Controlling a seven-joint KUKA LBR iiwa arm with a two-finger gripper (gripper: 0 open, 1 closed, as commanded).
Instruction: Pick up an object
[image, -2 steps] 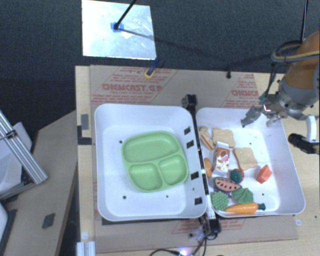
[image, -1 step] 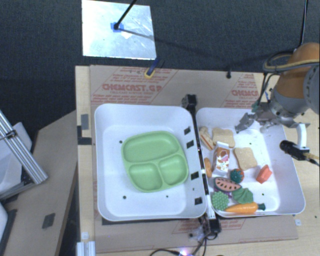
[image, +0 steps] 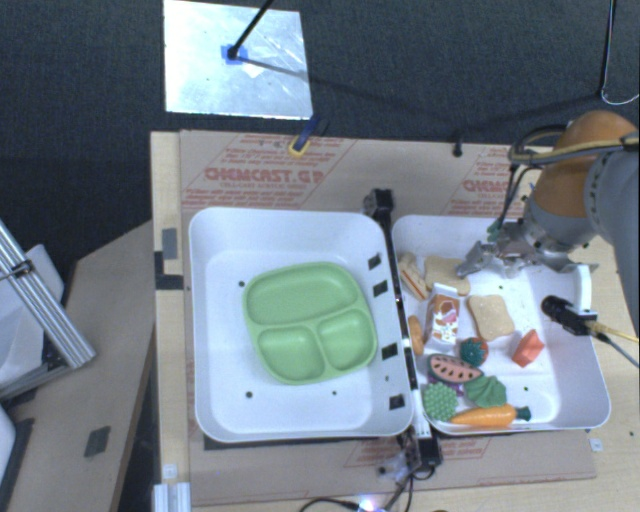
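My gripper hangs over the back of the right bin, its fingers spread open with nothing between them. Just left of it lie a pale flat slice and a hot dog bun. In front of the gripper lie a toast slice, a small printed carton and a red wedge. Nearer the front are a watermelon slice, a small round fruit, a leafy green, a bumpy green ball and a carrot.
The left bin holds a green divided plate. A black divider runs between the bins. The grey arm with its orange band comes in from the upper right. A shiny sheet lies beyond the bench.
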